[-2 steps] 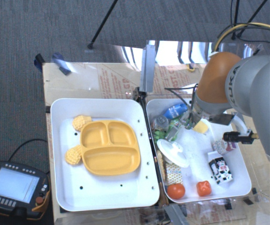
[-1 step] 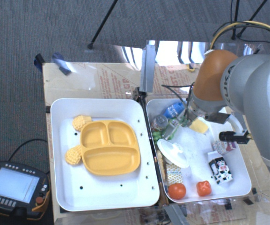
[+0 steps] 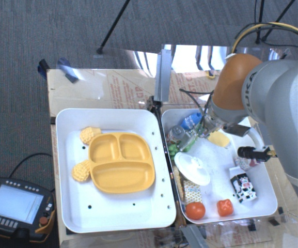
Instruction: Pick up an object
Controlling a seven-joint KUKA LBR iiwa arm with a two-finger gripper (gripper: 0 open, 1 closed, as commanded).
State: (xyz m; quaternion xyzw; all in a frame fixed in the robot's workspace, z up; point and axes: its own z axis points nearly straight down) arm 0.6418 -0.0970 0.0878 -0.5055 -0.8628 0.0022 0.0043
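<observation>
We start at the left bin [image 3: 66,190], where two yellow waffles [image 3: 89,135] sit against the left edge of the yellow plate [image 3: 122,161], one by its top corner and one by its lower corner. Nothing is happening there.

Right of the plate, across the bin walls, lies the crowded right bin [image 3: 216,185]. Nearest the plate's right edge we see a small green thing [image 3: 172,150]. Just up from that is a clear bottle [image 3: 178,134] lying on its side, its blue cap [image 3: 192,120] pointing away from the plate. Further right of the plate's lower half come a white lid [image 3: 192,168], a cracker packet [image 3: 192,192] tucked under it, and a tomato [image 3: 195,210].

The gripper [image 3: 200,132] is down low, right against the bottle's cap end. Its tip is buried in the clutter, so we cannot tell whether it is spread or pinching anything. We read this as the reach-and-grasp step, with the bottle the likely target and nothing lifted yet.

Further right again are a yellow block [image 3: 219,139], a red piece [image 3: 224,207] and a cow-patterned carton [image 3: 243,186], all well clear of the plate.

The next move calls for a firm close across the bottle. It is round and slick, so it may roll or squirt out. Then a straight lift is needed, one that misses the lid and the green thing.
</observation>
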